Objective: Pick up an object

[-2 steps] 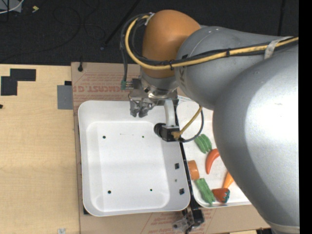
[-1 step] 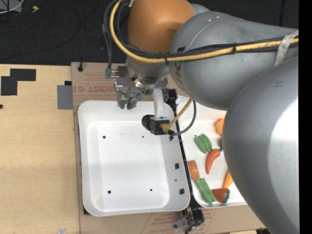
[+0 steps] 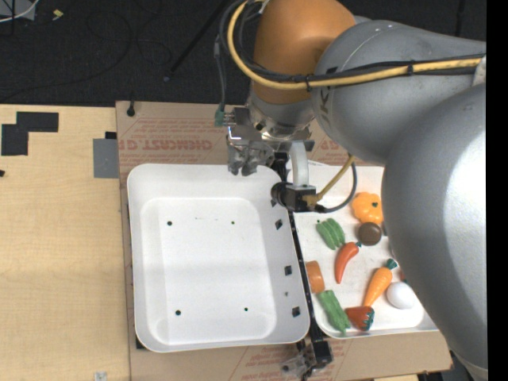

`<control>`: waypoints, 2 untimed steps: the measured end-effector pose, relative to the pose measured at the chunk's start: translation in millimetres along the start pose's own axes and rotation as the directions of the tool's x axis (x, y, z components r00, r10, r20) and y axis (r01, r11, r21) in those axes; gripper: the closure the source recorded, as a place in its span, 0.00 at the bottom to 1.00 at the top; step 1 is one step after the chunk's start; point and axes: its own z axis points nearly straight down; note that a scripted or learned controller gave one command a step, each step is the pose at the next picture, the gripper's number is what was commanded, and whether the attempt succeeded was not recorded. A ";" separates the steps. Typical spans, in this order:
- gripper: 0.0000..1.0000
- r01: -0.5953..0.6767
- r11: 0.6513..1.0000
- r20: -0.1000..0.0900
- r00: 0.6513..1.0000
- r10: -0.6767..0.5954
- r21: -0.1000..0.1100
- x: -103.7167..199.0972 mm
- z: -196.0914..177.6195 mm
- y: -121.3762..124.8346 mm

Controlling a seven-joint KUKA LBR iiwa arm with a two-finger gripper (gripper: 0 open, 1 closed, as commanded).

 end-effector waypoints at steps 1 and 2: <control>1.00 0.015 1.000 -0.006 1.000 -0.015 -0.004 112.9 -8.9 -2.2; 1.00 0.003 1.000 0.000 1.000 -0.003 0.002 59.7 30.3 -1.4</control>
